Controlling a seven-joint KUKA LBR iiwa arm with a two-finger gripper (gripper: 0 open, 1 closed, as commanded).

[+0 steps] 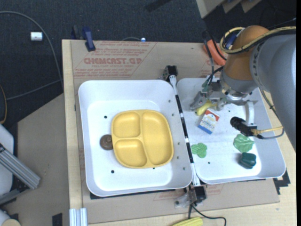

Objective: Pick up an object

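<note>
Small carton (208, 122) lies just below the tool (205, 103) in right bin (268, 166).

Fixed overhead camera, slanted down on 2 bins (89, 126)

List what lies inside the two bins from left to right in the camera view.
Brown disc → yellow divided plate → small green piece → blue-and-white carton → light green piece.

Yellow divided plate (142, 139) smooth glossy plastic; white bins (89, 126) matt plastic; bench board (117, 60) probably printed cardboard.
</note>
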